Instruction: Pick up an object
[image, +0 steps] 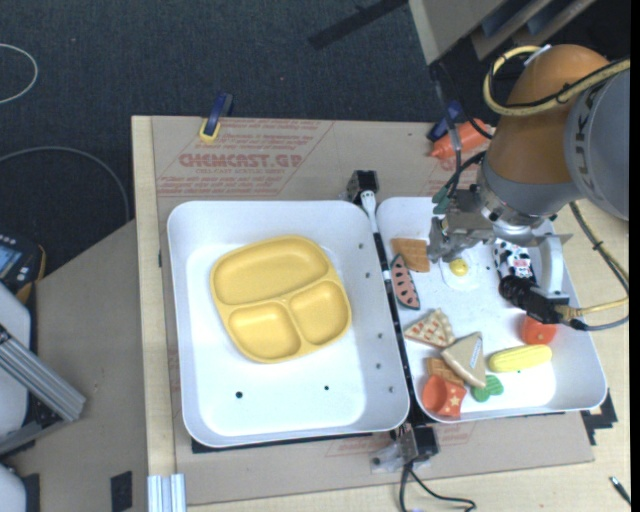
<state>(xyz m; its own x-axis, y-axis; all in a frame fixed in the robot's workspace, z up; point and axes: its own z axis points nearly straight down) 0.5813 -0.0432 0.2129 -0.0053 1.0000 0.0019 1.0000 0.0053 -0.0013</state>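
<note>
Two white bins side by side on bench. Left bin: yellow three-compartment plate at centre, tilted. Right bin: toy foods. Brown piece near far-left corner; watermelon slice along left wall; waffle wedge mid-bin; sandwich wedge, orange star piece near front edge; corn cob toward right. Gripper low over far part of right bin, above fried egg. Orange-banded arm enters from right.
</note>
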